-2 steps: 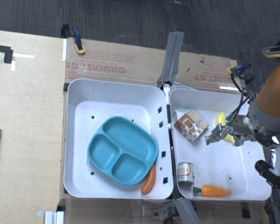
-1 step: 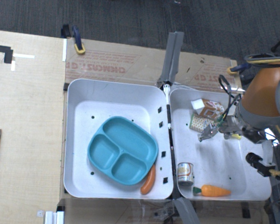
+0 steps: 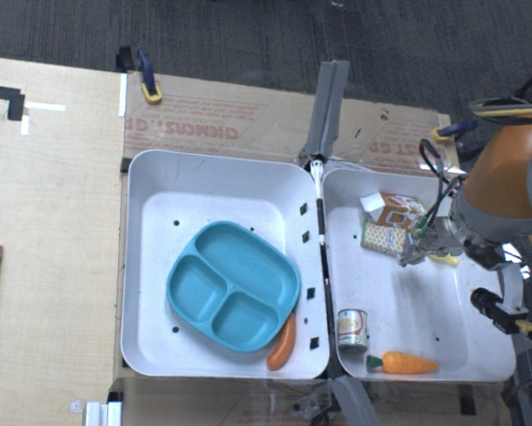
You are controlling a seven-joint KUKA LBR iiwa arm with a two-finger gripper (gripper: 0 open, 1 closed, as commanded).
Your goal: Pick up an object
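Objects for picking lie across 2 white bins on the desk. In the right bin, a printed snack packet sits near the back wall with a small white block touching its upper-left corner; part of the packet's right end is covered by the hand, which hangs low just at that edge. The hand is small and dark against the packet, so I cannot tell how it stands or whether anything is in it. A yellow scrap peeks out just beside the wrist, too hidden to name. The arm fills the bin's upper-right corner and is cut off by the frame.

A small can lies at the right bin's front-left corner, against the dividing wall, and a carrot rests beside it along the front rim. The middle of this bin floor is bare.

In the left bin, a blue 3-section plate takes the centre, tilted, with an orange sausage tucked at its lower-right edge.
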